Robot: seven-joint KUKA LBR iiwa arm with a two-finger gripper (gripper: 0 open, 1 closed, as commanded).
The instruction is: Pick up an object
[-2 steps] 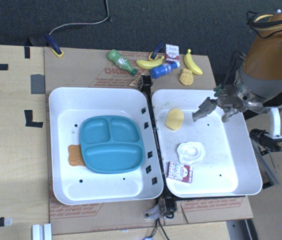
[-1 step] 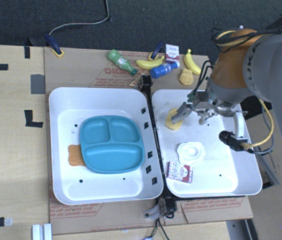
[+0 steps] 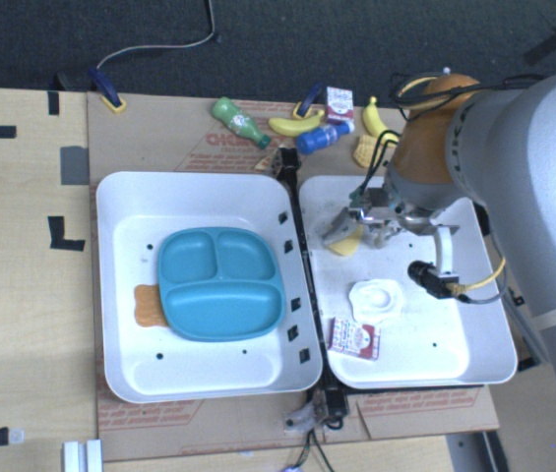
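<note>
Reaching in from the right, the gripper (image 3: 354, 226) sits low in the right bin (image 3: 474, 357) with its metal fingers (image 3: 339, 229) spread open, and a small pale yellow wedge-shaped piece (image 3: 344, 245) lies just below and touching or nearly touching the fingertips, not clearly between them. Nearby in that bin are a white rounded cup-like item (image 3: 374, 298) and a flat red-and-white packet (image 3: 354, 338); the left bin (image 3: 125, 362) holds a smooth blue divided plastic plate (image 3: 220, 283) over an orange flat piece (image 3: 147, 306).
</note>
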